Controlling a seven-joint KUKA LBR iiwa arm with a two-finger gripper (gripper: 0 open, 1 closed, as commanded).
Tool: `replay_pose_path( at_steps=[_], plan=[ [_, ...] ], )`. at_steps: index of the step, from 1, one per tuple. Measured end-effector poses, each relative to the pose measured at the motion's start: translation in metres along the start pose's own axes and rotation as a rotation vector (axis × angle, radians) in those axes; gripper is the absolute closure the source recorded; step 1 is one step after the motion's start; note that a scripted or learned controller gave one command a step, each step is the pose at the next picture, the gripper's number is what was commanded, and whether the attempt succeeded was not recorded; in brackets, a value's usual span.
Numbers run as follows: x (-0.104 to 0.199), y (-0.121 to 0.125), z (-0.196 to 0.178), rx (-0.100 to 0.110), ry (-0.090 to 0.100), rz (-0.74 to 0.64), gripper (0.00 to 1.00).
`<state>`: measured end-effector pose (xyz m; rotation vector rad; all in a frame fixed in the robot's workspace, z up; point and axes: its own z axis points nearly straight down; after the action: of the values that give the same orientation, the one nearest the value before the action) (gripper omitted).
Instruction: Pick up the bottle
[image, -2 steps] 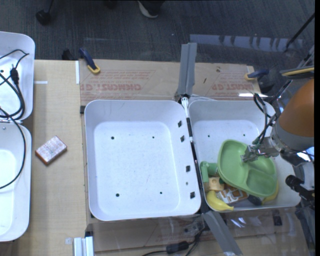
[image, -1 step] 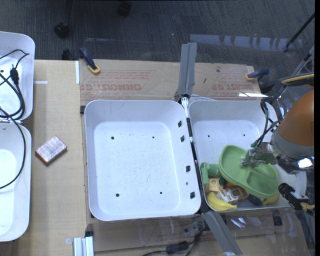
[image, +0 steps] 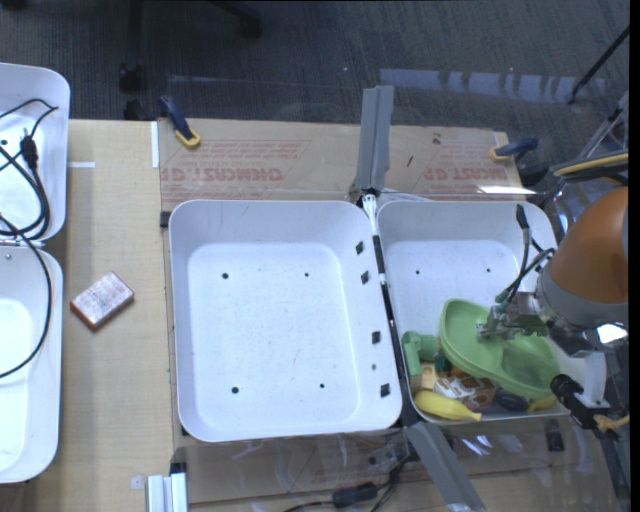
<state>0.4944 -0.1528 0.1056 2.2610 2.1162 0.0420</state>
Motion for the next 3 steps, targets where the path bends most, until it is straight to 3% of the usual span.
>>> replay_pose_path(
  at_steps=[1, 2, 3],
  plan=[
    [-0.0042, 0.0016, 0.0008, 0.007, 0.016, 0.120, 0.00],
    [-0.0026, 0.0051, -0.0070, 0.004, 0.017, 0.115, 1.00],
    [0.0009, 0.0028, 0.0001, 0.003, 0.004, 0.150, 1.00]
  ],
)
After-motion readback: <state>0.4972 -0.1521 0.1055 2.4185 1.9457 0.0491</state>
